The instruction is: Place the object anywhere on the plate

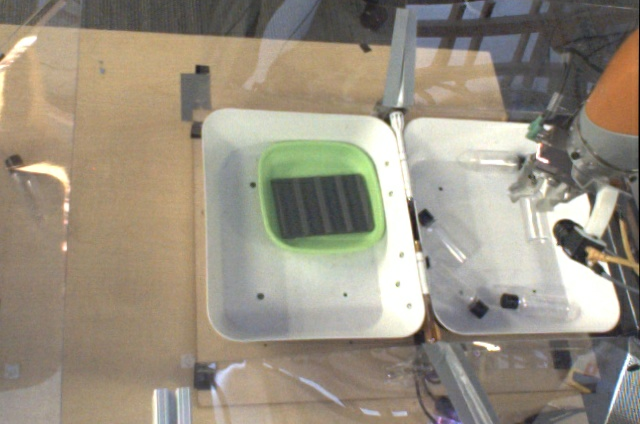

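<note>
Grey arm (610, 127) with an orange band enters the frame at three o'clock, wrist angled toward nine o'clock. Its gripper (528, 180) hangs low at the wrist's eight o'clock side; finger detail is unclear.

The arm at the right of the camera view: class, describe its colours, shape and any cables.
An orange band rounds the wrist. Below it sits a grey metallic hand with angular silver parts. Dark cables trail behind it, and a small green spot marks the side.
</note>
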### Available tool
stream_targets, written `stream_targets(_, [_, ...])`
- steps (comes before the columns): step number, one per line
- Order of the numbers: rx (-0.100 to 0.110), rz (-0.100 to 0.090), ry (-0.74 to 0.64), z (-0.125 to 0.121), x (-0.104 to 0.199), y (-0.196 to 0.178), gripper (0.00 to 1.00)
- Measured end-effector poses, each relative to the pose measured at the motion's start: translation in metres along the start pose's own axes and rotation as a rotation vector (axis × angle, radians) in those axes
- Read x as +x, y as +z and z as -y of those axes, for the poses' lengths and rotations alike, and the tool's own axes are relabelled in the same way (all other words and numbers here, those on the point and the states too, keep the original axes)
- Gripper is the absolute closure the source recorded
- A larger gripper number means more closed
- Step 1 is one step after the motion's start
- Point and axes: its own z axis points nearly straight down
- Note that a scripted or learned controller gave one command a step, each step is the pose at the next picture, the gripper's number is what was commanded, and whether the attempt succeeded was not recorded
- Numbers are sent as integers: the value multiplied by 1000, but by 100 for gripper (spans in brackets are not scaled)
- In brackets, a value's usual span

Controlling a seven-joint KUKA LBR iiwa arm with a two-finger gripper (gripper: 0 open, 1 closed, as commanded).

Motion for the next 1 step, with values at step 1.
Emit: stream_targets(1, [0,0,0,0,0,0,0])
